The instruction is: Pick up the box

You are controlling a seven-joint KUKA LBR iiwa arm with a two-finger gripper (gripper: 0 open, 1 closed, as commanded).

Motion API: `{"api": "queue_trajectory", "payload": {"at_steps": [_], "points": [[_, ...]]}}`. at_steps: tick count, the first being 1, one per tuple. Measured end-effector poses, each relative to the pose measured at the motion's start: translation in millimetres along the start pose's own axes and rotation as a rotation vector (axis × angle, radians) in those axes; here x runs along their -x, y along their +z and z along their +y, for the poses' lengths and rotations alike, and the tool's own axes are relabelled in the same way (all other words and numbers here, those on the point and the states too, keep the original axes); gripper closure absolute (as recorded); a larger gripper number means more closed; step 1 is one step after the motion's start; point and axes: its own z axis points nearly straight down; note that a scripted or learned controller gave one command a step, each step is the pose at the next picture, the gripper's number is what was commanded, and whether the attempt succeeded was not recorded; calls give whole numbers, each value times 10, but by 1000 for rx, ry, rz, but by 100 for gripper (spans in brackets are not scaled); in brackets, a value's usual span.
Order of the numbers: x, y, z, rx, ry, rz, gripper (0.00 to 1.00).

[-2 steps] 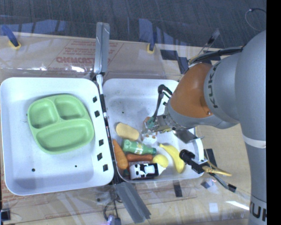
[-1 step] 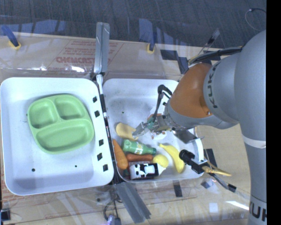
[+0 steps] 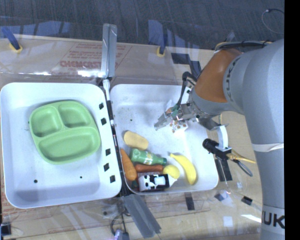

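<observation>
we count two white bins, one green tray, and six small things: one box, one green bottle, one carrot, one potato-like piece, one lemon and one banana. the left bin (image 3: 15, 184) in the left half of the frame holds only the green tray (image 3: 65, 131), which has three compartments. the right bin (image 3: 140, 96) in the middle holds all the small things, crowded in its lower part. the box (image 3: 154, 182), black and white, lies at the lower edge of this bin, its long axis about left to right across the frame, just under the green bottle (image 3: 147, 158). the carrot (image 3: 129, 165) is on its left, the lemon (image 3: 172, 171) and the banana (image 3: 186, 168) on its right, the potato-like piece (image 3: 135, 140) higher. the gripper (image 3: 171, 121) hangs over the upper part of the right bin, well apart from the box; its fingers look spread and we see nothing between them.
</observation>
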Motion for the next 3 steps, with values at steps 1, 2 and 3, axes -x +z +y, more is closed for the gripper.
{"api": "queue_trajectory", "payload": {"at_steps": [1, 2, 3], "points": [[-781, -37, 243, -26, 15, 10, 0], [-801, 143, -434, -26, -357, 16, 0], [-288, 149, 110, -23, -405, 14, 0]]}}
